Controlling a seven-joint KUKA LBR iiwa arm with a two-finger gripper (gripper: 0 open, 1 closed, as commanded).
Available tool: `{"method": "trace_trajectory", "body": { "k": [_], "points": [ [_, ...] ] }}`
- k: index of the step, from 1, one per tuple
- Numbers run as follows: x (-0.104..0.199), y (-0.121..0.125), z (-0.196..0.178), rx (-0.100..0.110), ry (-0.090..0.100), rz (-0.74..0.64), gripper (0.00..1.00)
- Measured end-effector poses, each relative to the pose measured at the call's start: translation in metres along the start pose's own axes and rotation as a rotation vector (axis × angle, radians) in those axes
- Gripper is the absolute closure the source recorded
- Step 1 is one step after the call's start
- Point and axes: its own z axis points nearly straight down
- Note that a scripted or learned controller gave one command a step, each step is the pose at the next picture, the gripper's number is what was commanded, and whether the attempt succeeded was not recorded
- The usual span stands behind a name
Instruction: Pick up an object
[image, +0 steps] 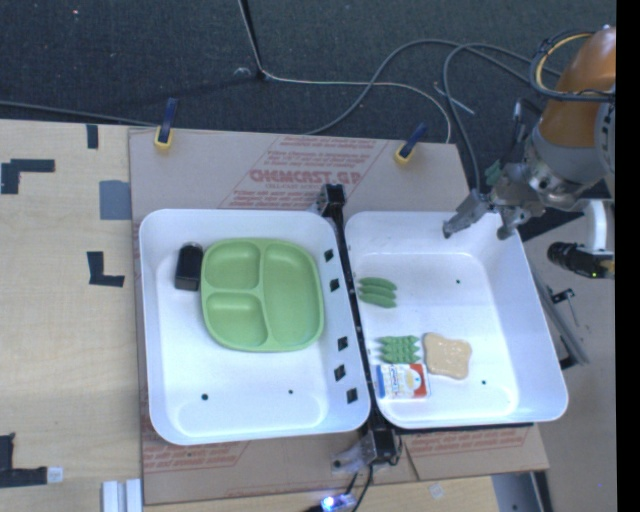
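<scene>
In the right bin (500, 290) lie a green pea pod (377, 291), a small bunch of green beans (397, 348), a tan slice of toast (446, 356) and a small red and white carton (402, 381). My gripper (480, 223) hangs over the bin's back right corner, well apart from all of them. Its two fingers are spread wide, open, with nothing between them. The left bin (170, 330) holds a green divided plate (262, 294) and a small black block (188, 267) beside the plate's left edge.
A black divider with clips (346, 310) runs between the two bins. Both bins rest on a cardboard sheet (290, 170) held by yellow clamps at the back. Cables (400, 70) trail across the dark floor behind the bench.
</scene>
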Motion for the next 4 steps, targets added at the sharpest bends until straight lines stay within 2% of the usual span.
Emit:
{"method": "trace_trajectory", "body": {
  "k": [1, 4],
  "points": [
    [0.001, 0.002, -0.010, -0.014, -0.003, -0.003, 0.00],
    [0.004, 0.009, 0.133, -0.009, -0.003, -0.005, 0.00]
  ]
}}
